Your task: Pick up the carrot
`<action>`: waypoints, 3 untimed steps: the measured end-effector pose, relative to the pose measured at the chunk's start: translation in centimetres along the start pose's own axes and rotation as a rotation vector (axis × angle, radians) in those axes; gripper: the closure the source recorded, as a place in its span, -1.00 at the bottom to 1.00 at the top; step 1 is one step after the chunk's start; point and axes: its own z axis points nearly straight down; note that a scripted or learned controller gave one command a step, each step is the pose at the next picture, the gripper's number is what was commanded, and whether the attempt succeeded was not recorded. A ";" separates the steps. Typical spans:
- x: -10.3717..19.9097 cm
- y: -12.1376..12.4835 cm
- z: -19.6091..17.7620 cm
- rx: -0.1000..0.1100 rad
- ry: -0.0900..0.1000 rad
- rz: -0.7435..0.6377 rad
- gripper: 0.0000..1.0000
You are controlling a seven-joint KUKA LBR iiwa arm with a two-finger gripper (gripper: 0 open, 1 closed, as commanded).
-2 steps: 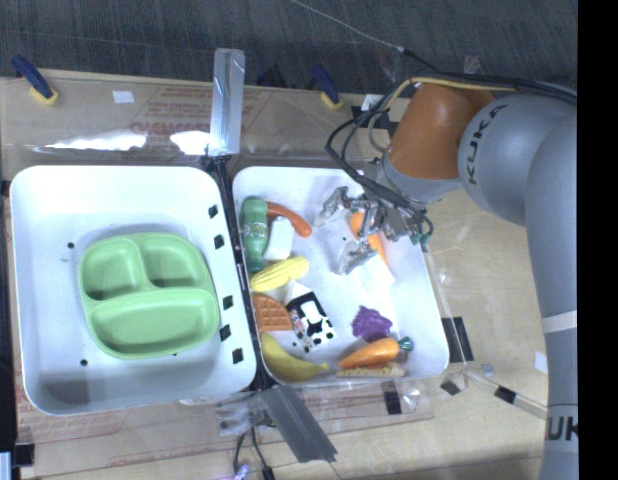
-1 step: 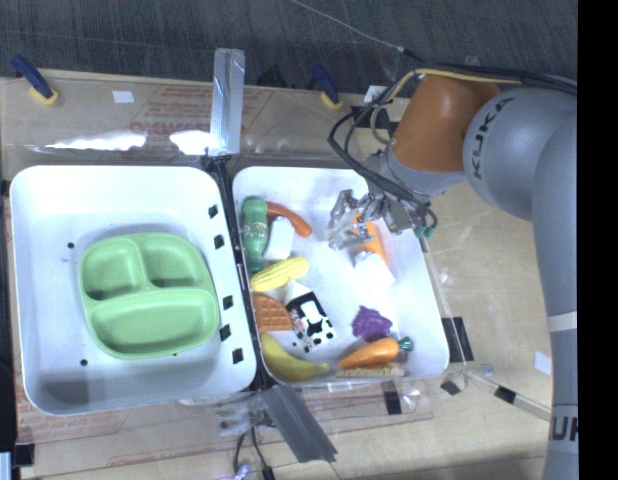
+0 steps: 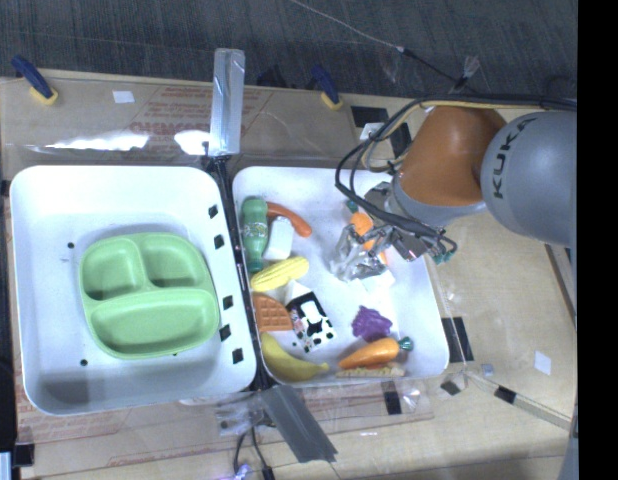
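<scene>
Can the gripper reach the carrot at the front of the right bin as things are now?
Probably yes. The carrot lies uncovered near the front wall of the right bin, with open space above it. The gripper hangs over the same bin, and only the purple toy lies between them.

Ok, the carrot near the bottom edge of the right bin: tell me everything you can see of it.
The carrot is a small orange toy, plastic by its look, with a green stub at its right end. It lies on its side, tapering toward the left, near the front wall of the right bin. A purple toy sits just above it and the banana lies to its left; whether either touches it is unclear. The gripper is farther up the bin, apart from it.
</scene>
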 end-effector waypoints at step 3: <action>6.6 7.5 -8.8 0.002 0.000 -0.232 1.00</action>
